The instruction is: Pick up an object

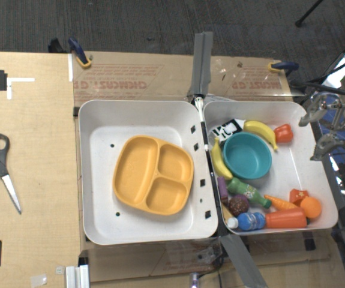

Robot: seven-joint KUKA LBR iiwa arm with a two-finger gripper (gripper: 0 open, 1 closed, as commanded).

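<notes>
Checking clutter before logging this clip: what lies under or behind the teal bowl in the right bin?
Two yellow bananas flank the round teal plastic bowl; a black-and-white card peeks out behind it. Anything beneath is covered.

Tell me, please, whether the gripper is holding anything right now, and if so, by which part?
It cannot be told: the gripper sits at the right bin's right edge, and no object is seen between its fingers.

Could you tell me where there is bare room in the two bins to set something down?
Left bin: a bare white floor rings the yellow divided plate, widest along the left wall and top. Right bin: free floor lies right of the teal bowl, below the red pepper. Its lower edge is crowded around the carrot and bottle.
</notes>
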